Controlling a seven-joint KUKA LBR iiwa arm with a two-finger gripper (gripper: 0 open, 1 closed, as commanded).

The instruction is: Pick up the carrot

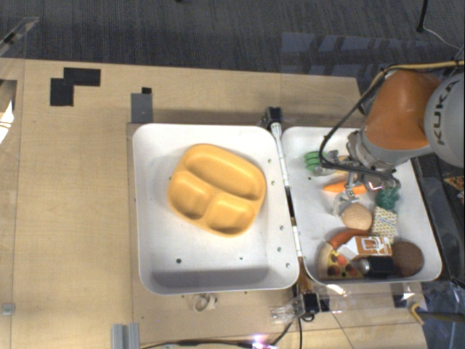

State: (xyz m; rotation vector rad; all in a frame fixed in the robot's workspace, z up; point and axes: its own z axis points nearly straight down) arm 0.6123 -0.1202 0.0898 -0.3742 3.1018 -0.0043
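- Camera view: the desk bears two white bins. The left bin holds a big yellow moulded insert.
- The right bin holds a clutter of small things. Among them are a green piece near its top left, a tan roundish lump, a printed box, a brown ball and dark bits at the near edge.
- The carrot lies in the right bin's upper middle, an orange sliver just left of the pincer and partly under its frame.
- The arm hangs over that bin, wrist down, with the pincer low among the things and beside or touching the carrot; which, I cannot tell.
- Whether the pincer is released or clenched I cannot tell, since the wrist hides the tips.
- Step in hand, as I judge: the reach and descent to the carrot, with no lift yet.
- The next move calls for a grip that straddles the carrot across its narrow side, clear of the tan lump close by, then a straight lift.
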